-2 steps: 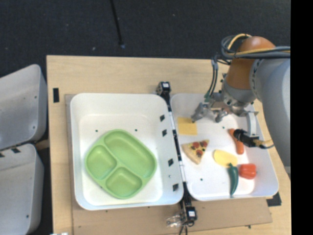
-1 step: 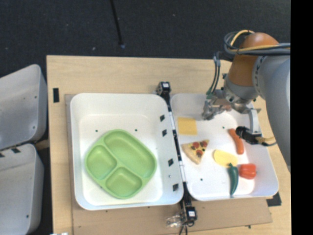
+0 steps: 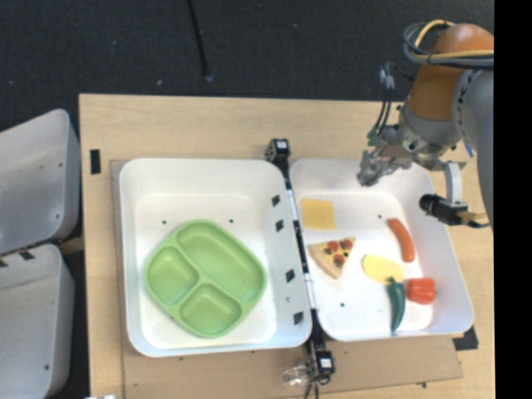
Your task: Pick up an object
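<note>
Two white bins sit side by side on the tabletop (image 3: 100, 131), and the arm (image 3: 445, 81) comes in over the far right corner. Its hand (image 3: 374, 171) hangs above the far edge of the right bin (image 3: 453, 306), with nothing between its fingers; whether it is open or closed is too small and dark to tell. In the left bin (image 3: 133, 189) there is one thing: a green plate (image 3: 205, 278) with three sections, lying toward the near side. The right bin carries six toy foods. One yellow cheese square (image 3: 318, 214) lies near the divider on the far side, one pizza slice (image 3: 333, 254) just nearer than it, one sausage (image 3: 401, 238) toward the right wall, one yellow wedge (image 3: 381, 268) in the middle, one green chili (image 3: 397, 302) at the near side, and one red pepper (image 3: 421, 289) just beside the chili's stem end. All six lie flat on the bin floor, well apart from the hand.
</note>
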